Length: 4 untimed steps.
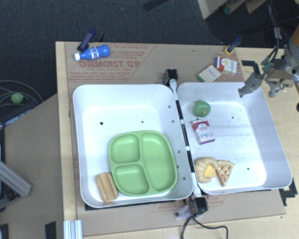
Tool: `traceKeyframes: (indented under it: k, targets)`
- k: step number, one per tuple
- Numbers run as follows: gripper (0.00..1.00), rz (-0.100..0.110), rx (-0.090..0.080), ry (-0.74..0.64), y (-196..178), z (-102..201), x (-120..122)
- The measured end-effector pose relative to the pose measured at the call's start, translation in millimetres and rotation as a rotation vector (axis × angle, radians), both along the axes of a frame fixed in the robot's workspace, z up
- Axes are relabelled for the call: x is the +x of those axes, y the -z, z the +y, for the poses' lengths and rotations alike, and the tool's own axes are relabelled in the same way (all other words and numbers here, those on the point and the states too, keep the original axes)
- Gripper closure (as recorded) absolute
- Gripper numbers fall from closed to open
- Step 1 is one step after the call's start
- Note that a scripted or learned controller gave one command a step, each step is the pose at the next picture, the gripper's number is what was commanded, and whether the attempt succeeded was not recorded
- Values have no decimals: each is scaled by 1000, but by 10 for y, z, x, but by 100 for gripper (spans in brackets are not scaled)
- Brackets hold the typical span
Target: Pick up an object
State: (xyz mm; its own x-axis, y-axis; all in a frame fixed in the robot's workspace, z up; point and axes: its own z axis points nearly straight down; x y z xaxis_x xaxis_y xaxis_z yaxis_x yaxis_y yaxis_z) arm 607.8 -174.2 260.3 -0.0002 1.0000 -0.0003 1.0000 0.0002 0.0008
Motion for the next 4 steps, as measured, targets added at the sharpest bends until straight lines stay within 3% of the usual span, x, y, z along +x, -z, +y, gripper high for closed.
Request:
traceKeyframes:
  k: [1, 2, 3, 4]
  targets:
    - [0, 3, 1, -1, 1108, 526, -245]
    - [0, 4, 2, -1, 1578, 821, -184]
    - [0, 4, 1, 1, 1761, 820, -398]
    - [0, -1, 0, -1, 1751, 772, 587]
